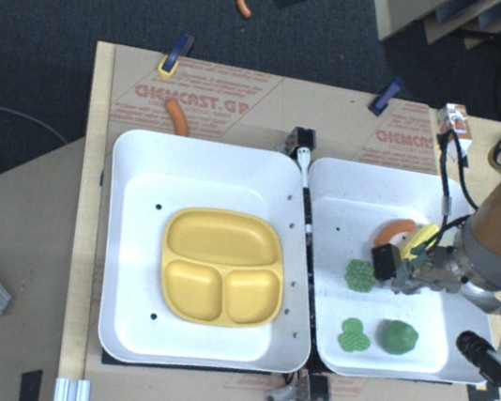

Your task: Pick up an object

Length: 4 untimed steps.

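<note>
The right white bin (348,187) holds several small items. A bumpy green piece (360,276) lies near its middle. Another bumpy green piece (354,335) and a rounder green one (398,337) lie near the front wall. An orange-red curved item (396,231) rests toward the back. My gripper (404,284) hangs low over the right bin, just right of the middle green piece and in front of the orange-red item. Nothing is visible in its grasp.
The left white bin (142,167) carries a yellow divided plate (222,266). An orange carrot-like piece (178,117) lies on the cardboard behind the left bin. Clamps (173,55) sit at the bench's back edge, and cables (450,171) run behind the right bin.
</note>
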Available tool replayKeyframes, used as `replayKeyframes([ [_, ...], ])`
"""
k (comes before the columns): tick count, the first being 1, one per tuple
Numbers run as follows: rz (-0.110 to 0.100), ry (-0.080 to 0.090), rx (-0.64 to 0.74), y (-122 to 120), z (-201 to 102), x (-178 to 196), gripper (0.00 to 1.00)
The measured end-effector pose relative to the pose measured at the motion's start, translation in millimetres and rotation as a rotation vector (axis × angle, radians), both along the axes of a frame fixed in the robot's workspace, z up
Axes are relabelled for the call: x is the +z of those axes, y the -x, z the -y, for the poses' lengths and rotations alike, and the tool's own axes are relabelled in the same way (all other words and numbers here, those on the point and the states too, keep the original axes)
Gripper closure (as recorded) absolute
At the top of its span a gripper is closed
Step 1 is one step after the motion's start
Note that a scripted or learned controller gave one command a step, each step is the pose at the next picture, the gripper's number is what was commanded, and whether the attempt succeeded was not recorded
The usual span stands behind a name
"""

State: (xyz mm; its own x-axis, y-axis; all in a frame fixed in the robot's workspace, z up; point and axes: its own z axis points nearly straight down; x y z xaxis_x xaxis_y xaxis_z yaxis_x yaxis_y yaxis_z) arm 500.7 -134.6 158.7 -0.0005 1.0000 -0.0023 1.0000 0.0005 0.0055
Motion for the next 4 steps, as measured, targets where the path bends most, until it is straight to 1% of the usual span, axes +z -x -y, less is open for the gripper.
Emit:
replayKeyframes([
  [1,0.001,0.000,0.000,6.7,3.0,59.7,1.00],
  [2,-0.002,-0.001,0.000,5.9,3.1,66.6,1.00],
  [3,-0.008,-0.005,0.005,-4.7,-50.4,55.6,1.00],
  [4,-0.003,-0.003,0.006,-7.8,-98.4,68.7,1.00],
])
